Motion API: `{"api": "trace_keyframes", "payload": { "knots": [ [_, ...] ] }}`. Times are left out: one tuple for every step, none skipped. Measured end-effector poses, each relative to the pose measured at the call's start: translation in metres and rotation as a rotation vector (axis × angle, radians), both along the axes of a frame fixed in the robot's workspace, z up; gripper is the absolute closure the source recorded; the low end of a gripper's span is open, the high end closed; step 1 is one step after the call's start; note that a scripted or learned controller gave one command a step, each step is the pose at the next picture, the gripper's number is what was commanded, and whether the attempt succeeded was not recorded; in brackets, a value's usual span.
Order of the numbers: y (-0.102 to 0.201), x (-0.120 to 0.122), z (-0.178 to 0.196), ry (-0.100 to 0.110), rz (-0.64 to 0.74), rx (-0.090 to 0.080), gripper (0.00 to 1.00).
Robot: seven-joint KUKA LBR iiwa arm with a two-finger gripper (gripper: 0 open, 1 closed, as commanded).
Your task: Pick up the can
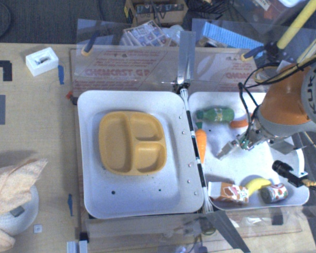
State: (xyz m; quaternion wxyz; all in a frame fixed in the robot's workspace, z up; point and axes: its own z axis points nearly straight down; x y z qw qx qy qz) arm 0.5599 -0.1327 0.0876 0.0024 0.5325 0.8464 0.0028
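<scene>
The small red-and-white metal can (274, 193) lies beside the yellow banana (256, 184), unreached. The gripper (229, 148) hangs above-left of it; finger spacing cannot be determined.

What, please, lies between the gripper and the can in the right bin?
In the camera view, the gripper hangs over the middle of the right bin, and the can lies at its near edge. The banana lies partly between them; the rest is bare bin floor.
</scene>
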Motion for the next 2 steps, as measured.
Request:
{"api": "trace_keyframes", "payload": {
  "knots": [
    [-0.018,0.076,-0.001,0.000,-0.144,-0.003,0.00],
    [-0.025,-0.006,0.000,0.001,-0.083,-0.002,0.00]
  ]
}}
